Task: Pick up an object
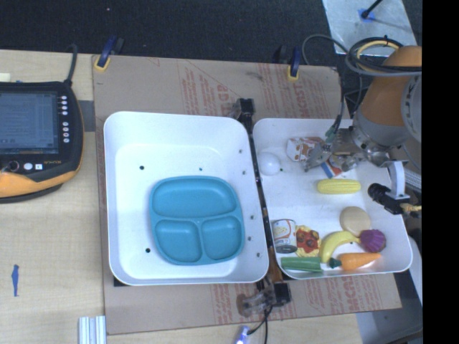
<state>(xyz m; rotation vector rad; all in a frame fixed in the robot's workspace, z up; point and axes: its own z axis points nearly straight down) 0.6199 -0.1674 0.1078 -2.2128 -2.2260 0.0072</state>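
My gripper [324, 158] hangs low over the far part of the right bin [401, 264], reaching in from the right under the orange-banded wrist. It is right next to a small red-and-white packet [300, 147], on that packet's right side. A white ball [270, 164] lies to the left by the bin wall. A yellow corn cob [338, 186] lies just below the gripper. Nearer the front are a beige egg shape [355, 219], a purple item [372, 240], a banana [334, 244], a carrot [356, 261], a small can [284, 235] and a green vegetable [301, 265].
The left bin [129, 142] holds a blue divided plate [196, 218]. A teach pendant [32, 138] lies on the bench at the far left. Clamps sit at the board's back edge, and cables loop behind the arm at the upper right.
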